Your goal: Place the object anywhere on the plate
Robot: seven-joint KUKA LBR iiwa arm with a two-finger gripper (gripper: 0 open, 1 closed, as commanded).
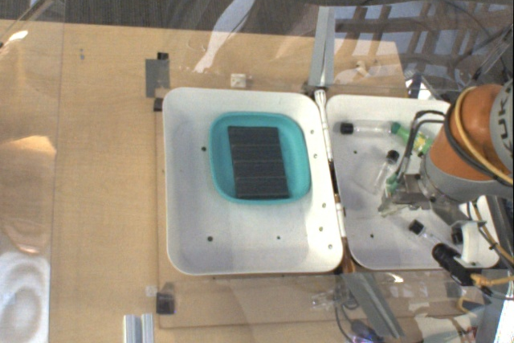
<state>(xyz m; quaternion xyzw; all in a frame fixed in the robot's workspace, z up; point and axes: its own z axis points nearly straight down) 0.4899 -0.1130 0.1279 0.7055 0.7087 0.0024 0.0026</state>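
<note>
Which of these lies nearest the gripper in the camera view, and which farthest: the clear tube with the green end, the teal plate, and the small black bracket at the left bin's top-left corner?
From the gripper, over the right bin:
1. Clear tube, just above it in the same bin.
2. Teal plate, in the left bin.
3. Black bracket, on the bench beyond the left bin's far corner.

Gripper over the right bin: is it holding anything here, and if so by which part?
It cannot be told. The gripper is low in the right bin, but its tip is small and blurred, with nothing clearly between it. The teal plate sits in the left bin.
</note>
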